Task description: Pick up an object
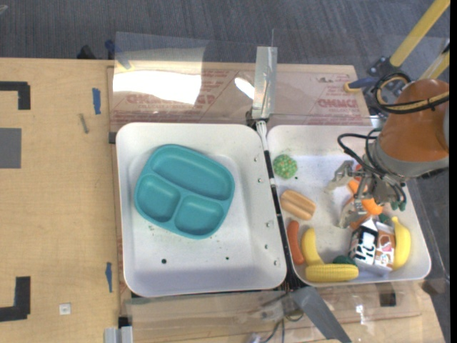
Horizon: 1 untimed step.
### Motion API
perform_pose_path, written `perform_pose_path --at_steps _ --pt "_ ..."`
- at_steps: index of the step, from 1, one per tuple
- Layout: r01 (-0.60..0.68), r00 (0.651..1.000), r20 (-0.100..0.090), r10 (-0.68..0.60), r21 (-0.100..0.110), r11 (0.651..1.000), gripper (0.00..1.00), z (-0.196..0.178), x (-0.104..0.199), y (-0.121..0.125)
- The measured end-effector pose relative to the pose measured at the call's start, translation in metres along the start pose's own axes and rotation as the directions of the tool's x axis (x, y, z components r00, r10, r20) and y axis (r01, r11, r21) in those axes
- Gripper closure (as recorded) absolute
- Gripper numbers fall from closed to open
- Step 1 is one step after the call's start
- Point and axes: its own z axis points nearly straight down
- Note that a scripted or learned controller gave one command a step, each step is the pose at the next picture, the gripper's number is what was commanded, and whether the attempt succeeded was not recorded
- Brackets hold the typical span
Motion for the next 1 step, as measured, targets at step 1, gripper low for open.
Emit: perform_pose_path --at_steps 1 --pt "-0.001 1.0 0.014 0.001 0.001 1.0 1.0 -0.0137 -0.0044 0.0001"
